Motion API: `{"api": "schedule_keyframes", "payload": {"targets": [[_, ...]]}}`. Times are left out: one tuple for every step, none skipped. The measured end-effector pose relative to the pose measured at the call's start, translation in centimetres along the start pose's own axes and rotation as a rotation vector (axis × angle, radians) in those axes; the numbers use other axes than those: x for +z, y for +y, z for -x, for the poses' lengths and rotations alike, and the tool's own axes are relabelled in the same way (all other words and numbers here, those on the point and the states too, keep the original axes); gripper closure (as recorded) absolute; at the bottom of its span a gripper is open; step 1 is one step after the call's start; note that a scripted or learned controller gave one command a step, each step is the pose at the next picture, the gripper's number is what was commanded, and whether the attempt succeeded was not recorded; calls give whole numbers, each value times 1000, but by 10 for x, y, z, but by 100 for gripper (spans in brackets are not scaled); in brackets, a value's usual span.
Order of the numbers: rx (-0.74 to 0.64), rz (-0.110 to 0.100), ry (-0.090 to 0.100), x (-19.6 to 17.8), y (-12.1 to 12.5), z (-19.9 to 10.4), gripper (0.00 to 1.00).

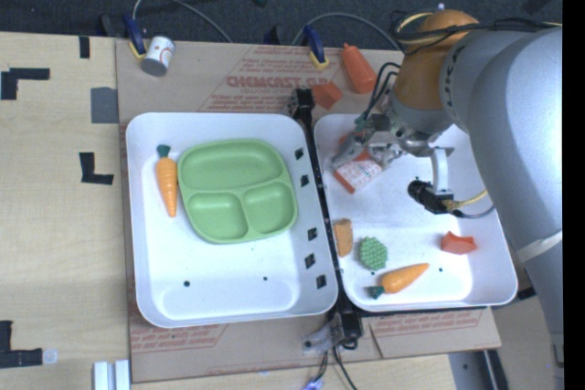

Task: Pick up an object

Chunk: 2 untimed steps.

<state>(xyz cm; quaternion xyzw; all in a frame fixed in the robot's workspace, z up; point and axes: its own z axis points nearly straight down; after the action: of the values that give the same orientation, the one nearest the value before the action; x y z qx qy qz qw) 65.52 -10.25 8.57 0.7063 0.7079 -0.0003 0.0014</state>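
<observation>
My gripper (367,144) hangs low over the upper left part of the right bin (484,288). It is right above a small red and white carton (358,174), which lies tilted just below it; whether they touch I cannot tell. Lower in that bin lie a tan block (343,236), a green knobbly piece (372,253), an orange carrot (402,277) and a red wedge (457,242). The left bin (146,288) holds a green divided plate (239,190) and a second carrot (166,184) beside it.
The grey arm and its orange band (430,68) cover the right bin's upper right corner. Behind the bins lie an orange cone-like toy (358,68), a small orange piece (326,93), a white can (158,53) and cables. A black divider (315,196) runs between the bins.
</observation>
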Motion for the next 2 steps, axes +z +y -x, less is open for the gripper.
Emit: {"api": "schedule_keyframes", "payload": {"targets": [[-4, -26, 8, 1, 10, 1, 0], [-3, -24, 6, 1, 10, 0, 0]]}}
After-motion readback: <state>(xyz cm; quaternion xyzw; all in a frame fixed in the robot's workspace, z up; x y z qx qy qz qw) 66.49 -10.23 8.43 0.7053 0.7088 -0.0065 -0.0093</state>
